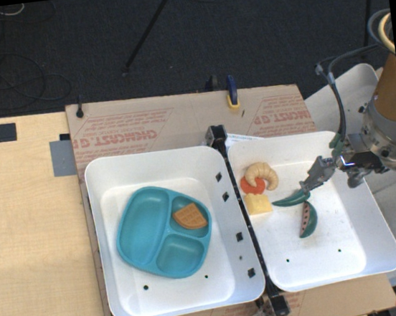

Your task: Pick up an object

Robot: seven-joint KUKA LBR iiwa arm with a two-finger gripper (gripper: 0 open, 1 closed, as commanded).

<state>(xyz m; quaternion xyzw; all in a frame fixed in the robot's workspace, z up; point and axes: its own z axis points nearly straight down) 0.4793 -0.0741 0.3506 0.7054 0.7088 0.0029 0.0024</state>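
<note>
My gripper (328,170) reaches into the right bin (370,254) from the right and hangs over its upper right part. Its tip is at the right end of a curved green pod (289,199); I cannot tell whether they touch. A darker green pod (306,220) lies just below that. To the left, near the divider, are a tan croissant (262,174), a red piece (251,185) and a yellow block (258,204). In the left bin (130,300) a teal divided plate (160,256) carries a brown biscuit (190,217).
The two bins meet at a black-clipped divider (235,206) on a cardboard sheet (150,127). A wooden benchtop (27,234) lies to the left. Grey cables (336,99) loop above the gripper at the right.
</note>
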